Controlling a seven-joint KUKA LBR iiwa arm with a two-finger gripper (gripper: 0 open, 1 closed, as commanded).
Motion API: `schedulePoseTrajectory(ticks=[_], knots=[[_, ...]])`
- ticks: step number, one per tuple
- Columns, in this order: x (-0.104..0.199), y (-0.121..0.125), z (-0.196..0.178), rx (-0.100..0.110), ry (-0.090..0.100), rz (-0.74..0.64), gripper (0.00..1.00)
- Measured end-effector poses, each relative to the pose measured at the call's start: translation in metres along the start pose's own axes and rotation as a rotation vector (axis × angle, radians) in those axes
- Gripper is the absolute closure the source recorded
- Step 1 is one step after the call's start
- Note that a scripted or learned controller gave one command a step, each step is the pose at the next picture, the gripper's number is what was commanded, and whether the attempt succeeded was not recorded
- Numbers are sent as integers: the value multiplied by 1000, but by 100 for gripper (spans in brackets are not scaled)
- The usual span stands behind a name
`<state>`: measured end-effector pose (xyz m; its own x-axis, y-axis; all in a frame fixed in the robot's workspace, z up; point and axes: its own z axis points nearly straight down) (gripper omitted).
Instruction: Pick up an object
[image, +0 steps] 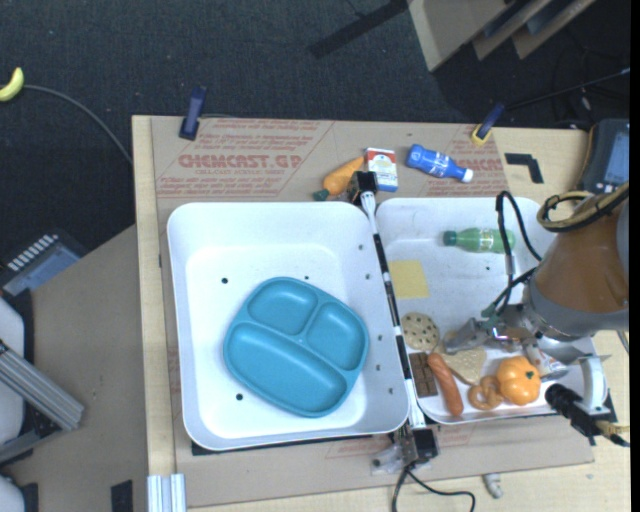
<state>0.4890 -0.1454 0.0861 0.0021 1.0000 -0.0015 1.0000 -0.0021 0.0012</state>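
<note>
arm (575, 285) hides right bin's (440, 225) corner

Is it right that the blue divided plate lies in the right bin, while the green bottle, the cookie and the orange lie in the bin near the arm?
Not quite. The camera view shows the blue divided plate in the left bin, not the right one. The rest holds: the green bottle, the cookie and the orange lie in the right bin, near the arm.

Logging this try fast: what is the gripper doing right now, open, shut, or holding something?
Gripper: low in the right bin, above the food items; open or shut cannot be told.
</note>
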Motion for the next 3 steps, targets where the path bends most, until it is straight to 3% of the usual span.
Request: schedulePoseTrajectory(ticks=[1,2,3], knots=[[-78,61,-40,-1,-1,-1,0],[-26,180,-27,-6,1,-5,0],[-60,72,2,3,0,0,0]])
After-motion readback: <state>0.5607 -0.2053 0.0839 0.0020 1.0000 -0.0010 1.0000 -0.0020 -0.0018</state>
